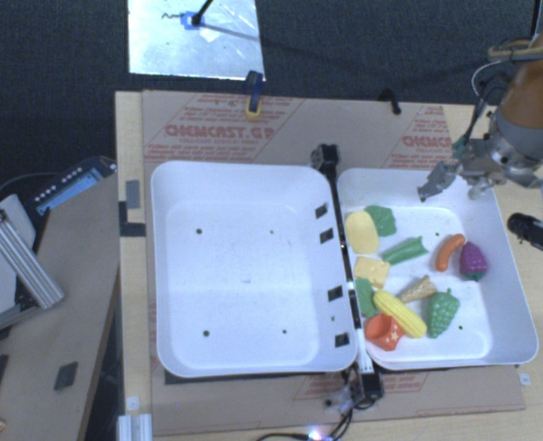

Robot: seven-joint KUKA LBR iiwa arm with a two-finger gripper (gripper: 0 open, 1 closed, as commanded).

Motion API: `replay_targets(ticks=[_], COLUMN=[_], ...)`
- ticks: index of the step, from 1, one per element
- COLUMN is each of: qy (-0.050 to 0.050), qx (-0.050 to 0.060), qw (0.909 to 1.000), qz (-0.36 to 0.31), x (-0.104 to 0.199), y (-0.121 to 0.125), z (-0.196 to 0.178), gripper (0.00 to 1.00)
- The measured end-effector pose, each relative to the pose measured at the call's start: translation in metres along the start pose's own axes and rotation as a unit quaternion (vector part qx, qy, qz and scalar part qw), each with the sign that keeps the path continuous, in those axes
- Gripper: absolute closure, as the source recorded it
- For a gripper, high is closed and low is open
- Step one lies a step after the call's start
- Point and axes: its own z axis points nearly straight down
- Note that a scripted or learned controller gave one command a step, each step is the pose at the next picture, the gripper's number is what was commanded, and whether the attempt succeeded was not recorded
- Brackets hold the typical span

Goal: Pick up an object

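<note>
Brown printed bench board (207,122) bearing two white bins, left bin (243,274) and right bin (505,324), side by side.

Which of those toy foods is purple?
The purple grapes, at the right bin's right side beside the orange sausage; the others are green, yellow, orange or red.

arm (526,127) — grey | orange band | thin cables | gripper (450,180) — grey metal

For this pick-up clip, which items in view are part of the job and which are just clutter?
Job:
- two-finger gripper above the right white bin
- toys there: yellow plastic corn cob, purple grape bunch, orange sausage, green bean pod

Lying about:
- left white bin
- yellow clamp
- shiny metal sheet
</note>
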Motion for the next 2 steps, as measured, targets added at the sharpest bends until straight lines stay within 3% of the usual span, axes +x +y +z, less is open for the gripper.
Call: replay_targets(ticks=[1, 2], qy=[0.0, -0.001], qx=[-0.002, -0.009], qw=[1.0, 1.0], qz=[-0.002, -0.003], x=[0.0, 0.037], y=[0.001, 0.041], z=[-0.012, -0.145], gripper=[1.0, 1.0])
